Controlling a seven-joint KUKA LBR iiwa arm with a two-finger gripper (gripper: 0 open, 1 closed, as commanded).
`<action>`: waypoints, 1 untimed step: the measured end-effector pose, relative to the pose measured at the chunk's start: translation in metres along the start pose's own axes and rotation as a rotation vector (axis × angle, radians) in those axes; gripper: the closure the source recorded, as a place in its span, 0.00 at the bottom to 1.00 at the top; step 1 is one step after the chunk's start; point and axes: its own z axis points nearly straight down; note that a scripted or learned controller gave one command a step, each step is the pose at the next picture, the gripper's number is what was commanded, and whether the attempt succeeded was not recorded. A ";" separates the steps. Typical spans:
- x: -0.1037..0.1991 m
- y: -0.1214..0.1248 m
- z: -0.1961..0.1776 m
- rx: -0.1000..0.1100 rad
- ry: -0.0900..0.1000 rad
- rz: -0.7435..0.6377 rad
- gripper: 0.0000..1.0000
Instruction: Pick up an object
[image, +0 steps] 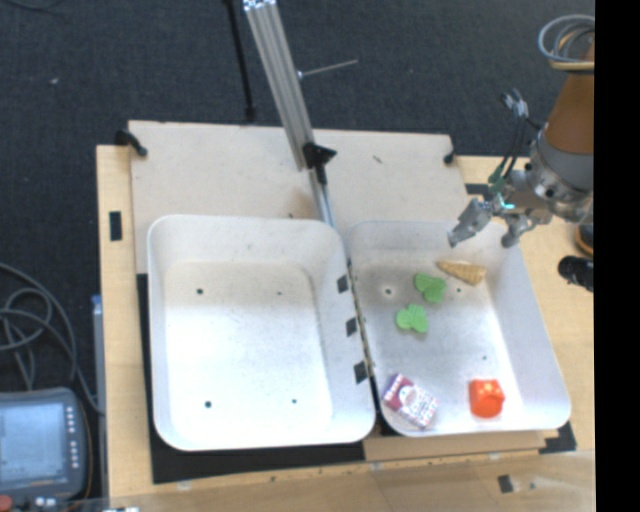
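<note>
In the right bin (520, 320) lie a tan cone-shaped piece (461, 270), two green clover-like pieces (430, 288) (411, 320), a red block (486, 397) and a small red-and-white packet (411, 401). My gripper (490, 228) hangs over the bin's far right corner, just above and to the right of the tan cone. Its two fingers stand apart, open, with nothing between them.
The left bin (250, 330) sits beside the right one, with small black clips along the shared edge. A slanted metal pole (290, 100) rises from the far middle of the bench. A grey pendant (40, 450) and cables lie off the bench at left.
</note>
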 end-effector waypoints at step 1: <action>0.000 0.001 -0.003 -0.005 -0.002 -0.002 0.00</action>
